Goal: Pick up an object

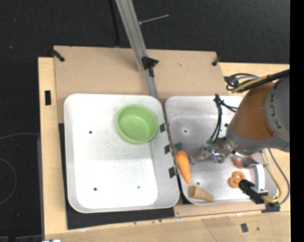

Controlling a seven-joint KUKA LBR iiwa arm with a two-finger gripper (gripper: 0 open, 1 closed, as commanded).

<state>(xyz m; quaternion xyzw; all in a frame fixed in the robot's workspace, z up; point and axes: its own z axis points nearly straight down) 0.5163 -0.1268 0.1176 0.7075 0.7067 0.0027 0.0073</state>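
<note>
In right white bin (pixel 192 110), middle of frame: jaws (pixel 199 157) low beside orange toy carrot (pixel 183 166); can't tell if open, nothing seen held. Green round bowl (pixel 137 124) in left bin (pixel 91 185).

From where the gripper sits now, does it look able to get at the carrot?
Probably yes. The gripper hangs in the right bin, just right of the carrot, with bare bin floor between them. The carrot lies against the bin's left wall, which could crowd one finger.
</note>
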